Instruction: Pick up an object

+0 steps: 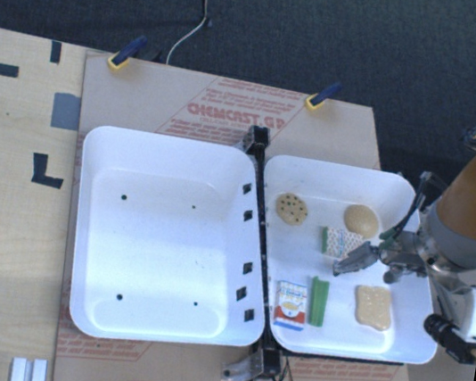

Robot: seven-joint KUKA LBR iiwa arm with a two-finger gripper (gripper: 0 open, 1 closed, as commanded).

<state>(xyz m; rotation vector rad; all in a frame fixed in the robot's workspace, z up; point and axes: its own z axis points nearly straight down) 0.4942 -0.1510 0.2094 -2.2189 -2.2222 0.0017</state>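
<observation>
Your end effector [369, 260] hangs over the right bin [392, 351], beside the green-and-white packet [341, 241]; I cannot tell how it is set. Lower straight onto the packet, keeping clear of the bun [361, 219] and toast [373, 307].

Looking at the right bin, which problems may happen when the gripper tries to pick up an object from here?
1. The gripper is above the right bin, close to the green-and-white packet and the round bun; it may push one while reaching the other.
2. The green stick lies right beside the small carton, so the gripper may catch both or neither.
3. The flat bread slice lies low and may slip from a grasp.
</observation>
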